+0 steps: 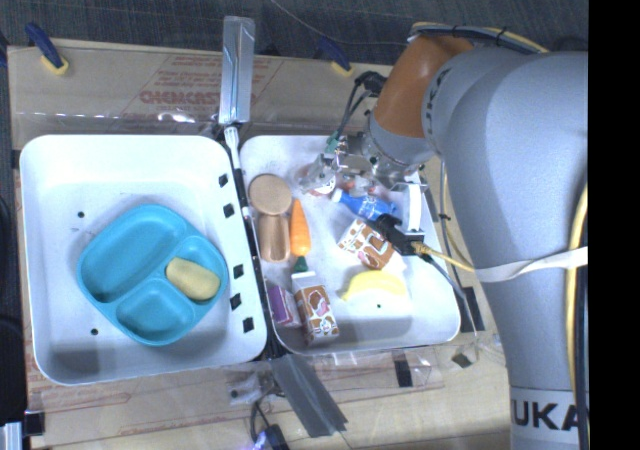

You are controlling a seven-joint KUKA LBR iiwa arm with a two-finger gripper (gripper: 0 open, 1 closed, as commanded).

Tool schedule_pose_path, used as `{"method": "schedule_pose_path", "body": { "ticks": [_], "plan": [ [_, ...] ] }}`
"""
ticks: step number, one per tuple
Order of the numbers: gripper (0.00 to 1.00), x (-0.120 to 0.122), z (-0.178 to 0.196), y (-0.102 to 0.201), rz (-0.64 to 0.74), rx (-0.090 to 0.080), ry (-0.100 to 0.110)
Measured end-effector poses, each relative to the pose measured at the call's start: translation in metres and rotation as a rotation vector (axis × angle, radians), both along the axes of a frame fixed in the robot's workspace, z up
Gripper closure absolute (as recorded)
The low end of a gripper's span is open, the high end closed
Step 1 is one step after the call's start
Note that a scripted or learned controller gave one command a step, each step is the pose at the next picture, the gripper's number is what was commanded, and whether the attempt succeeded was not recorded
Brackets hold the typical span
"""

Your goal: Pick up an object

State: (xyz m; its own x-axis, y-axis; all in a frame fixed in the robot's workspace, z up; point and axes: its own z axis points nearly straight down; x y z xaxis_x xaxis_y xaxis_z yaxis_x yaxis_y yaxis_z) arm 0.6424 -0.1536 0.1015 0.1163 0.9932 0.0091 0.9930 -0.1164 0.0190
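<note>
- The desk [120,78] carries two white bins side by side; the left bin [45,238] holds a blue divided plate [140,273], and a yellow sponge-like lump [193,279] lies in the plate's right compartment.
- Just right of the divider, in the right bin [440,313], a tan wooden cylinder [271,213] lies with its round end toward the far side; an orange carrot-shaped piece [299,228] lies beside it, touching or nearly so.
- Nearer the camera sits a small brown carton [315,310], with a purple packet [280,304] on its left against the bin wall.
- A yellow banana-like piece [375,285] rests near the right bin's near-right corner, well apart from the cylinder.
- A brown-and-white snack packet [364,241] lies just beyond it, and a blue item [362,205] lies farther still, close under the wrist.
- The gripper [335,170] is low over the far part of the right bin, above a pale crumpled item I cannot identify. Whether it is spread or closed, and whether it has anything, I cannot tell.
- Any object would satisfy the task, and the likeliest candidate seems to be whatever sits right under the gripper at the far end.
- To do this well, I judge the descent should centre on a single item, keep away from the bin wall and the blue item, close only once low enough, then lift straight up to avoid dragging neighbours.
</note>
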Motion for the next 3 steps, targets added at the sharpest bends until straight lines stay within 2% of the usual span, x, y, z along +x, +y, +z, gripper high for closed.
{"method": "schedule_pose_path", "body": {
  "ticks": [1, 2, 3],
  "plan": [
    [0.00, -0.036, -0.006, 0.064, 0.251, -0.006, 0.026],
    [1.00, -0.036, 0.000, 0.063, 0.251, -0.006, 0.031],
    [1.00, 0.000, 0.090, 0.105, 0.183, -0.008, 0.018]
  ]
}}
